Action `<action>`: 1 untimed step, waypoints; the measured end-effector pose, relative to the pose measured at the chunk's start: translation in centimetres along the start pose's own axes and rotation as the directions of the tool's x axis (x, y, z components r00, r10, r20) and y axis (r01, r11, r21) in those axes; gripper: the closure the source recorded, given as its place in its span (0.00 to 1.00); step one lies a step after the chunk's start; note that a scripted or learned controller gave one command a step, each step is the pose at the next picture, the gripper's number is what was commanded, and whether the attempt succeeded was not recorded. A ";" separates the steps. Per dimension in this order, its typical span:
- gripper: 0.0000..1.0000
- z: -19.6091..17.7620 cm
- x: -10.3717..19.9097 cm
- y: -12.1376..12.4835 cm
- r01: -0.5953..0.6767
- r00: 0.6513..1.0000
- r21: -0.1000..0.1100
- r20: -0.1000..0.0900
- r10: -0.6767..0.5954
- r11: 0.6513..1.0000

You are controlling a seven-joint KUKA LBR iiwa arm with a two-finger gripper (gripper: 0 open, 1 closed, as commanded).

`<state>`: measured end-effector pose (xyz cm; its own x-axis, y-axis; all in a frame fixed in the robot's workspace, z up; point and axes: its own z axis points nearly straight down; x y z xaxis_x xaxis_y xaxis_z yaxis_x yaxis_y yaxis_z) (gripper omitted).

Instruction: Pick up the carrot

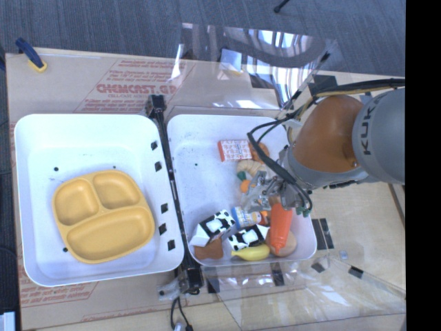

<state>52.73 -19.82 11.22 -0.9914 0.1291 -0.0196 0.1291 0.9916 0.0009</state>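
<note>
In the right bin [180, 185], near its front right corner, the carrot [279, 227] stands tilted among a banana [251, 253] and other toys. The gripper [274, 193] sits just above its top end; whether it is clamped I cannot tell. The left bin [27, 185] holds a yellow divided plate [103, 216].

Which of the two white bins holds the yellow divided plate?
The left bin holds the yellow divided plate; the right bin holds the carrot and other toys.

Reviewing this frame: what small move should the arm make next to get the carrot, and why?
Probably a short descent onto the carrot. The gripper sits right at the carrot's upper end in the right bin, and the carrot lies against the bin's near wall beside the banana, not visibly grasped.
</note>
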 end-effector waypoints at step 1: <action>1.00 2.1 -2.0 7.9 -0.370 0.929 0.005 -0.019 0.370 0.929</action>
<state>55.75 -12.20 9.13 -0.8737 0.4865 0.0007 0.4865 0.8737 0.0029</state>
